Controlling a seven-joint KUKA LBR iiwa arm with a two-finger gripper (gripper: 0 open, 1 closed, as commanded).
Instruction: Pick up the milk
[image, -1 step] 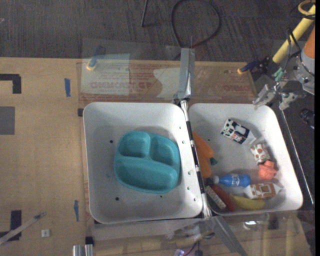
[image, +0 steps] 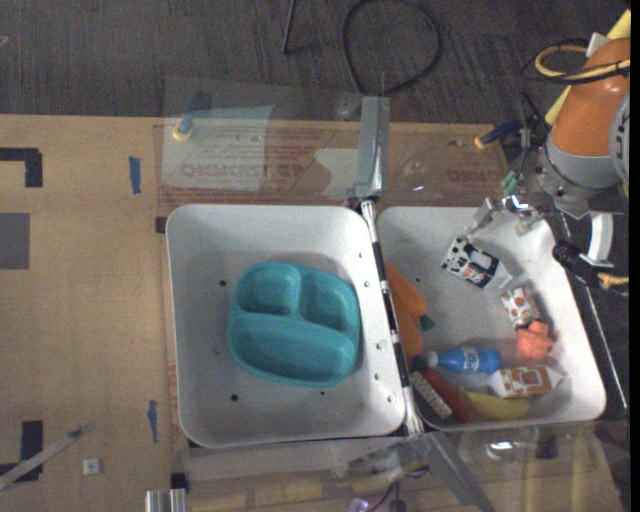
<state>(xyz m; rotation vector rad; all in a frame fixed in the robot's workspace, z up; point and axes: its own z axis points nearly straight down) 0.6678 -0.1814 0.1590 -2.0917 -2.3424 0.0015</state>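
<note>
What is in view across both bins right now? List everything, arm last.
White shallow bins: 2, white, side by side on the bench.
Teal divided plastic plate: 1, teal, middle of left bin.
Black-and-white milk carton: 1, right bin, upper part, just below the gripper.
Small red-and-white carton: 1, right bin, centre right.
Pink toy: 1, right bin, right side.
Blue bottle: 1, lying, right bin.
Orange-and-white carton: 1, lower right.
Yellow banana: 1, bottom edge.
Orange carrot: 1, left wall of right bin.
Gripper: 1, grey, above right bin's top edge.
</note>
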